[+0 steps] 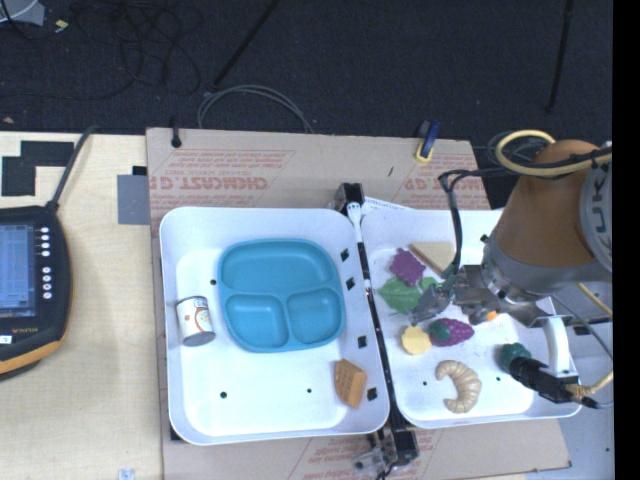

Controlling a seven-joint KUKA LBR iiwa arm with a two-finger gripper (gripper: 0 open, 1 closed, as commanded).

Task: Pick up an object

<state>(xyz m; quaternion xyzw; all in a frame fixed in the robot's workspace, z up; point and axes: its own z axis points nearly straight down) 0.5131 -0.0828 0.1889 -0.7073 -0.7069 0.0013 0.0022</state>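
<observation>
Over the right bin (500,408), the gripper (437,308) is reaching toward light, hard toy grapes (452,331); finger spread unclear.

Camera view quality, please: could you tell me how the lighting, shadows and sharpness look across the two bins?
Camera view: even, soft light, no glare on the white bins; faint shadow under the blue plate; overall mildly soft focus; the gripper is darkest and least distinct, among the toy foods; the background above is near black.
</observation>
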